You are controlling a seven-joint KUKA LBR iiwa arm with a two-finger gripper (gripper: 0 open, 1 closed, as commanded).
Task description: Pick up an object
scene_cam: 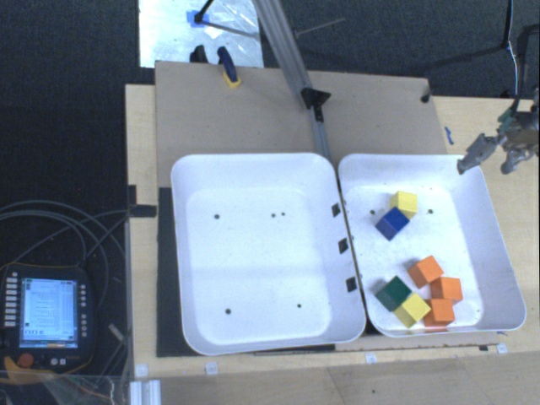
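The right bin (494, 226) holds several small cubes. A yellow cube (406, 202) touches a blue cube (392, 223) near the bin's middle. Toward the front lie a green cube (393, 294), a second yellow cube (413, 308) and three orange cubes (426, 271) (446, 289) (439, 311) packed close together. My gripper (491, 159) hangs at the right edge of the view, over the bin's far right corner and well away from the cubes. It is open, with nothing between its fingers.
The left bin (194, 226) sits beside the right one, joined by black clips (343, 245). A slanted metal pole (287, 40) crosses the back of the bench. A teach pendant (42, 315) and cables lie at the left.
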